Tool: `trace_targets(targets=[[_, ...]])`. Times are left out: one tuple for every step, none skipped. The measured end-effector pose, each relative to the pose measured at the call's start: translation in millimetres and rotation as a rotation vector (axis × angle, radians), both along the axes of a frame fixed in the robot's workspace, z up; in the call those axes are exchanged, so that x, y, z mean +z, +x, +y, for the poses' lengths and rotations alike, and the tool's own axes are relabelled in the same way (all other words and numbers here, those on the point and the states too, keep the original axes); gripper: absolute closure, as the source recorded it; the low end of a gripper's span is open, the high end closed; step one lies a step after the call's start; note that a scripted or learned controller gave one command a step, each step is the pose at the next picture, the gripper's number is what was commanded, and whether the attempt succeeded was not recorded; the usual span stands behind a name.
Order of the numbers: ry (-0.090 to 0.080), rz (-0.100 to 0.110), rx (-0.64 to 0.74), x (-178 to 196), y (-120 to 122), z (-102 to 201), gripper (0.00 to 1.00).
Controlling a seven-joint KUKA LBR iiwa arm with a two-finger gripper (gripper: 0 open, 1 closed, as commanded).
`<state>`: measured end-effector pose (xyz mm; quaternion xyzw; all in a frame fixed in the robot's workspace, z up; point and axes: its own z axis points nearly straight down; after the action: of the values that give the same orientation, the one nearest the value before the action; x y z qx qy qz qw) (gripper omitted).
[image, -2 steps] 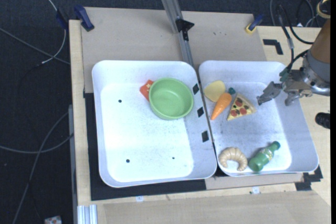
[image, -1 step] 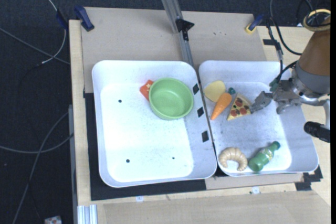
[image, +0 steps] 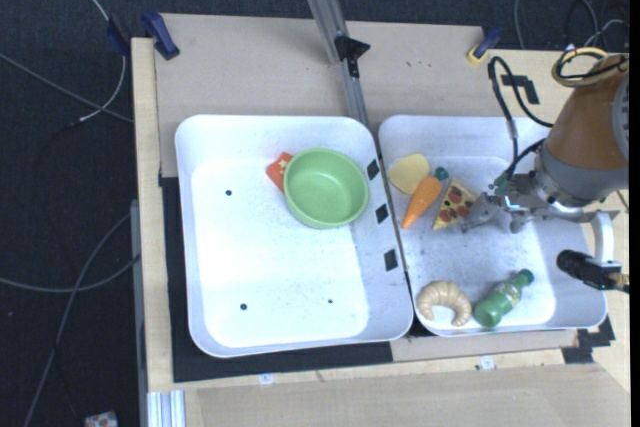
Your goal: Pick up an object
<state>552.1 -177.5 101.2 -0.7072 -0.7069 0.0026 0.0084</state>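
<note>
Your tool [image: 487, 211] sits low in the right bin [image: 470, 130], at the middle right of the frame, with its tip just beside the right edge of the pizza slice toy [image: 455, 205]; whether it touches the slice, and whether it is apart or together, you cannot tell from this angle, since the wrist and cables blur into it. Treat the pizza slice as the likely target: it lies flat near the bin's centre, with the orange carrot [image: 422, 200] touching or nearly touching its left side and the pale yellow piece [image: 408, 172] just above the carrot. Because the slice is thin and flat, you will probably do best to come down squarely over it and straddle its narrow width instead of nudging it sideways into the carrot. Keep the approach vertical and confirm the slice is truly between the tips before lifting. If that grip looks doubtful, the croissant [image: 446, 301] and the green bottle [image: 500, 298] at the lower edge of the same bin are bulkier and stand clear of each other, though close to the bin wall. The green bowl [image: 324, 187] with a red piece [image: 277, 170] tucked behind it rests in the left bin [image: 260, 305], well apart from your tool.
</note>
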Motion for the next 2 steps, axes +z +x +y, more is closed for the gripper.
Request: trace_targets(targets=[[-0.001, -0.01, 0.0, 17, 3, 0, 1.0], [-0.009, -0.026, 0.001, 80, -3, -1, 1.0]])
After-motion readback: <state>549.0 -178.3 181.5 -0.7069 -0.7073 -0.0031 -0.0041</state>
